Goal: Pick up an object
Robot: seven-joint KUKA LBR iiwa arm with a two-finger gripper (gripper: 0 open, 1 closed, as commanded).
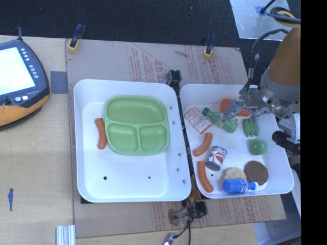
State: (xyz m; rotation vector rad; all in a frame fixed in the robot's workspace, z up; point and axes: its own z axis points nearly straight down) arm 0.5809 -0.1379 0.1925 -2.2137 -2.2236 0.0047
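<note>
The pincer (236, 107) is hovering low over the right bin (286, 185), at a tight cluster: green bottle (220, 120), orange piece (227, 105), green beans (250, 128). That crowding is posing the risk, I judge: closing here could be catching two things at once, or nudging the bottle aside and coming up bare. Its fingers are looking slightly apart, with nothing plainly between them, though they may be touching the bottle's end; I cannot tell for certain.
</note>
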